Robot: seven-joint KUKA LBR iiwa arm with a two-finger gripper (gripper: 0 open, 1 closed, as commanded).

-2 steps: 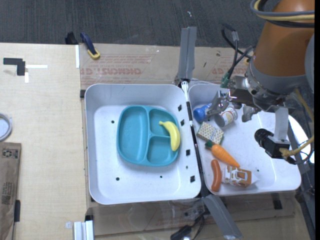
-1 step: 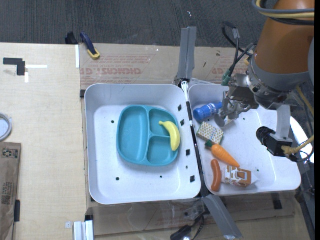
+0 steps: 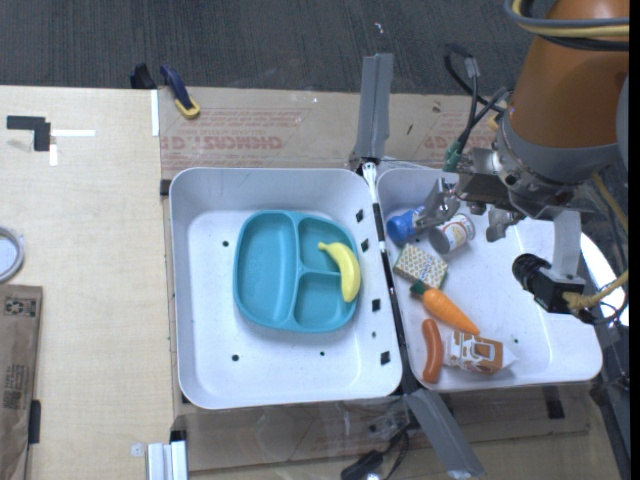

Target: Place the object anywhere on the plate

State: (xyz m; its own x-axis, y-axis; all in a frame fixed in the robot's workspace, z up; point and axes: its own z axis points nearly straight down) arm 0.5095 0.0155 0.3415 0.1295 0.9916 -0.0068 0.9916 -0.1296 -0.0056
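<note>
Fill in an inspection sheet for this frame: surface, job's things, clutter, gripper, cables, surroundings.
Surface: two white bins, left bin and right bin, on a wooden bench.
Job's things: blue divided plate in left bin; banana lying on it.
Clutter: right bin holds carrot, sausage, small carton, checkered block, can, blue item.
Gripper: gripper over the can; finger state unclear.
Cables: wires along the arm.
Surroundings: tape roll, clamp.
</note>
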